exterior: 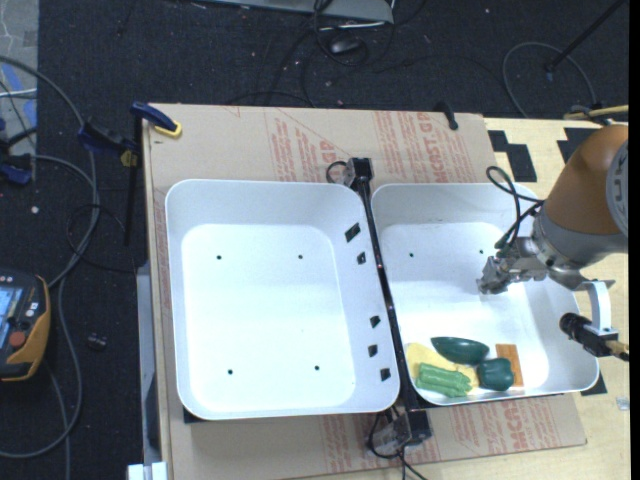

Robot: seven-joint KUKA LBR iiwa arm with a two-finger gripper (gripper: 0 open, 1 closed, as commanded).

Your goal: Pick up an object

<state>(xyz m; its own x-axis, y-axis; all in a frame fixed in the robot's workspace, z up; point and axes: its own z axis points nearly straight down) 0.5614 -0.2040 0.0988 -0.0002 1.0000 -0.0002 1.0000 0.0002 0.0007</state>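
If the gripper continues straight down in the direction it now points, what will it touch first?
Probably the bare white floor of the right bin. The gripper points down over an open patch, and the green objects lie apart, toward the near edge. Its height above the floor is unclear.

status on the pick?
Claw low over right bin, nothing seen in it. Green pieces clustered at bin's near edge, apart from claw. Nothing between them.

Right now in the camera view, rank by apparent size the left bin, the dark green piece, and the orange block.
1. left bin
2. dark green piece
3. orange block, though partly covered, so its full size is uncertain.
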